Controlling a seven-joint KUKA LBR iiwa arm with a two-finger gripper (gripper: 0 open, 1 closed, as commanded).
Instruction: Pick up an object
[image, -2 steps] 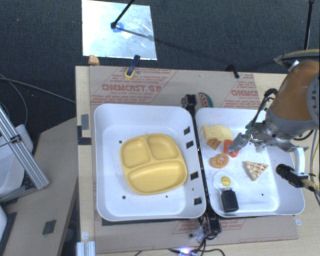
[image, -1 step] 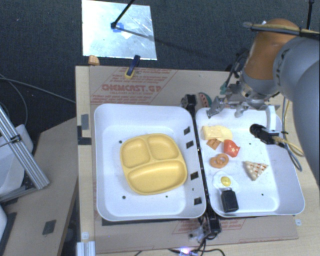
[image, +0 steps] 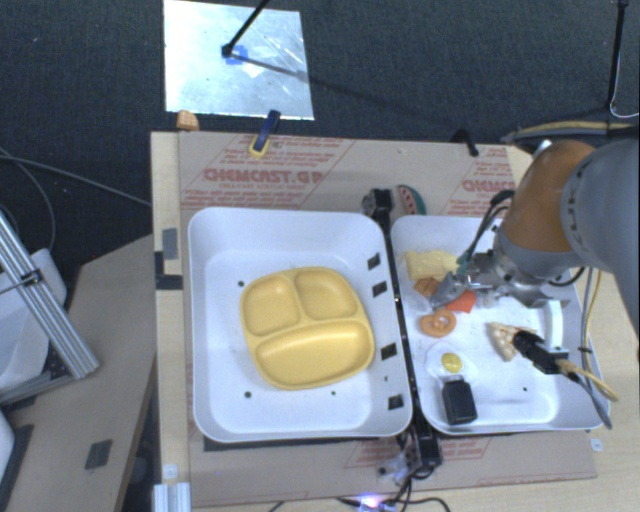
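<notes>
Your claw (image: 462, 283) sits low in the right bin (image: 500, 415) over the orange piece (image: 458, 301), seemingly lined up to grab, though you cannot tell its state.

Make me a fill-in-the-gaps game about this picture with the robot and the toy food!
1. The yellow divided plate lies in the ______ bin.
2. The plate has ______ compartments.
3. The small black block sits in the ______ bin.
4. The robot's hand is over the ______ bin.

Missing words: left; three; right; right
</notes>
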